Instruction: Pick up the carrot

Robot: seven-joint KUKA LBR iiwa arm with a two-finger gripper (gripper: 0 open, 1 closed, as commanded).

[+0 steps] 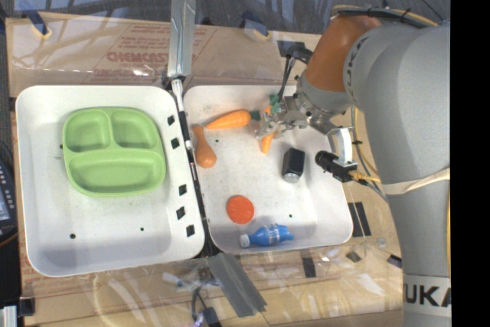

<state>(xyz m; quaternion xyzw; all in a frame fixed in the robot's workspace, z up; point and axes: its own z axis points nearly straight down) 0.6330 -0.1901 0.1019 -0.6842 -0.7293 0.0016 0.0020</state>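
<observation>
The carrot (pixel 228 119) is orange with a dark green top. It lies roughly level in the upper part of the right bin (pixel 329 199), with its green end pointing right. My gripper (pixel 273 119) hangs just right of that green end, low over the bin floor. A small orange piece (pixel 266 142) lies directly under the gripper's tip, and I cannot see whether it is touched. The grey arm with its orange band (pixel 333 57) reaches in from the upper right.
The right bin also holds a brownish sausage shape (pixel 204 147) by the left wall, a black can (pixel 292 164), an orange disc (pixel 240 208) and a blue bottle (pixel 266 237) near the front wall. A green divided plate (pixel 115 149) sits in the left bin (pixel 38 233).
</observation>
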